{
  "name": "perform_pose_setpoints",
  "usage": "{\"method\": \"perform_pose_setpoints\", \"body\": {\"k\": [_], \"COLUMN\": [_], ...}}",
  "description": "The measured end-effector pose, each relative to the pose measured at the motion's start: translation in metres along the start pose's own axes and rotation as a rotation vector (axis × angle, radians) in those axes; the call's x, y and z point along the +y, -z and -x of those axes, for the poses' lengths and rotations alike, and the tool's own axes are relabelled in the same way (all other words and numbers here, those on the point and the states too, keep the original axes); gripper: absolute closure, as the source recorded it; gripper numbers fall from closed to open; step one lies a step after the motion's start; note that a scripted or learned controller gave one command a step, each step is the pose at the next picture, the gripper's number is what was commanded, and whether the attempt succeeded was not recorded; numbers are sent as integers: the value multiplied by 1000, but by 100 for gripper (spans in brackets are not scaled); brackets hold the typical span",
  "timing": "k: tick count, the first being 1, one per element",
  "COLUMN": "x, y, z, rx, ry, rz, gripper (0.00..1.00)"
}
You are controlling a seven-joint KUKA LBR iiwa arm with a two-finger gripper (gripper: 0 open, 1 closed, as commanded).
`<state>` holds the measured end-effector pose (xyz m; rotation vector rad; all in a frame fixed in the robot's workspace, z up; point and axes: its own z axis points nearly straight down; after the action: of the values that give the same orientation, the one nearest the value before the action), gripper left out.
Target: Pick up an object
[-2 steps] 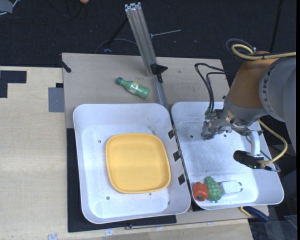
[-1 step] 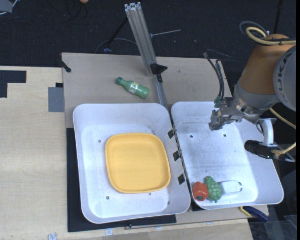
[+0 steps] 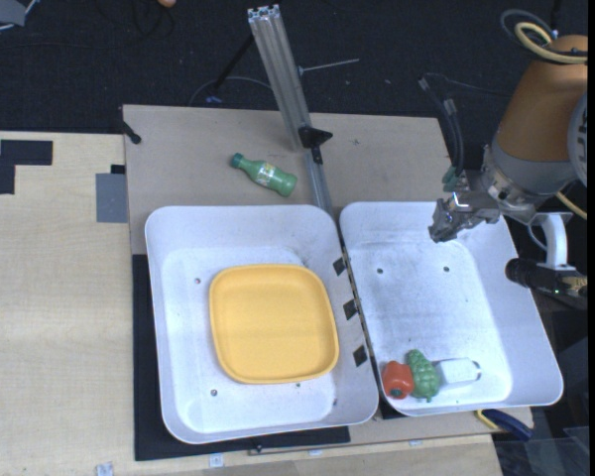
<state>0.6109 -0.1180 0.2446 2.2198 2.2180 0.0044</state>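
The hand (image 3: pixel 446 228) hangs over the top edge of the right bin (image 3: pixel 516 305). I cannot tell how it is set. The toys (image 3: pixel 416 377) lie at the bin's bottom edge, well apart, straight down from the hand.

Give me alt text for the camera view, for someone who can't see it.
A grey robot arm's gripper hovers over the far edge of the right bin, whose near corner holds a small red and green toy. The left bin holds a yellow plate; a green bottle lies behind it.
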Motion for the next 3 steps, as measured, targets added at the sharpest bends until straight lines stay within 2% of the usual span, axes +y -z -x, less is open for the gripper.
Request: {"method": "perform_pose_setpoints", "body": {"k": [3], "x": [-29], "y": [-23], "z": [-142], "rx": [2], "ry": [4], "rz": [-6], "gripper": [100]}}
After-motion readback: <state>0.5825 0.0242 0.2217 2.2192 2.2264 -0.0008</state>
